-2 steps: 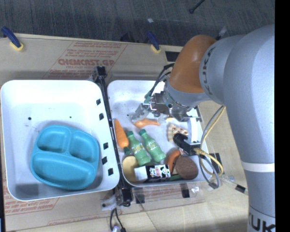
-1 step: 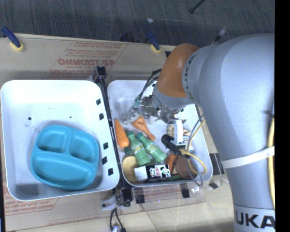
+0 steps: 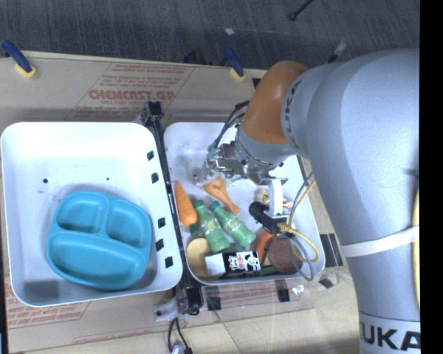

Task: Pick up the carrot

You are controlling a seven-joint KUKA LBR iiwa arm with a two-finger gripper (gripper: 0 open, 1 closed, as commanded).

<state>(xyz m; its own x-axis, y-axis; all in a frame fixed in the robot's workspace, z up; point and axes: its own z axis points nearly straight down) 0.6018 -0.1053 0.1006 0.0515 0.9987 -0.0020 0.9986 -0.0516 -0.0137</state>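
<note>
The carrot (image 3: 184, 205) is a long orange piece lying along the left wall of the right bin (image 3: 179, 140), pointing toward the bin's front. My gripper (image 3: 221, 165) hangs low over the middle of that bin, up and to the right of the carrot and apart from it. A smaller orange item (image 3: 220, 191) lies just below the gripper. The arm's grey body and orange band (image 3: 269, 113) cover the bin's right side.
Two green bottles (image 3: 223, 227) lie right beside the carrot. A yellow round piece (image 3: 197, 248), a black-and-white carton (image 3: 240, 261) and a brown item (image 3: 280, 253) crowd the front of the right bin. The left bin (image 3: 29, 146) holds a blue divided tray (image 3: 100, 238).
</note>
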